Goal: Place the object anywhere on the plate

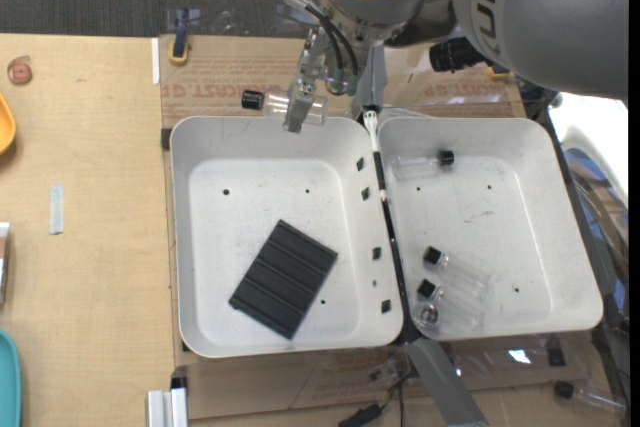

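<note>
A black ribbed plate [284, 277] lies flat and slanted in the front middle of the left bin [186, 215]. My gripper [303, 113] hangs over that bin's back rim, well behind the plate and slightly to its right. Its fingers point down and are shut on a small clear vial [314, 107], which shows as a glassy shape at the fingertips. The vial is in the air and touches neither the bin nor the plate.
The right bin [565, 215] holds several clear vials with black caps: one near its back [425, 161], others at its front left [445, 280]. Another capped vial [250, 99] lies on the cardboard behind the left bin. The arm's body looms over the back right.
</note>
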You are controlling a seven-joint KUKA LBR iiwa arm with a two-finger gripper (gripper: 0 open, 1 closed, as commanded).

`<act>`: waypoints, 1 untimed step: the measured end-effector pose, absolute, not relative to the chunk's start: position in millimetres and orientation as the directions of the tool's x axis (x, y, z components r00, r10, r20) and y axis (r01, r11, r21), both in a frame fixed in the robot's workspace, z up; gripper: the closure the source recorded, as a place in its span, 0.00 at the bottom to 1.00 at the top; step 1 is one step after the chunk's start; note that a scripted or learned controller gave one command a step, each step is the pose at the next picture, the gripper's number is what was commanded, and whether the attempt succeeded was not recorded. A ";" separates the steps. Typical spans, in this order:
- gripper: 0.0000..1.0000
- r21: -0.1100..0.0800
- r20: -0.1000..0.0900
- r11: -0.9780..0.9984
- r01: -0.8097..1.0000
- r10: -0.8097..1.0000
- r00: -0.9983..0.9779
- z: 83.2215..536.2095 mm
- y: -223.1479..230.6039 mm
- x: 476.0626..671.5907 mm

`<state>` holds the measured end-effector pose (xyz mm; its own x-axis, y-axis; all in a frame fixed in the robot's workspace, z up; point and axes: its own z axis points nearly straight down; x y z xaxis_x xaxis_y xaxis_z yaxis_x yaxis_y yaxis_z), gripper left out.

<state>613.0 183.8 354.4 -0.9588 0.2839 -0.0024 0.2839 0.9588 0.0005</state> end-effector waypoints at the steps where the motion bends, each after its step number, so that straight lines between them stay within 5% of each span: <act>1: 1.00 0.001 -0.004 0.999 -0.045 -0.045 -0.999 421.1 228.3 637.1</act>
<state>637.1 228.3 421.1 -0.9990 -0.0446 -0.0040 -0.0446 0.9990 0.0010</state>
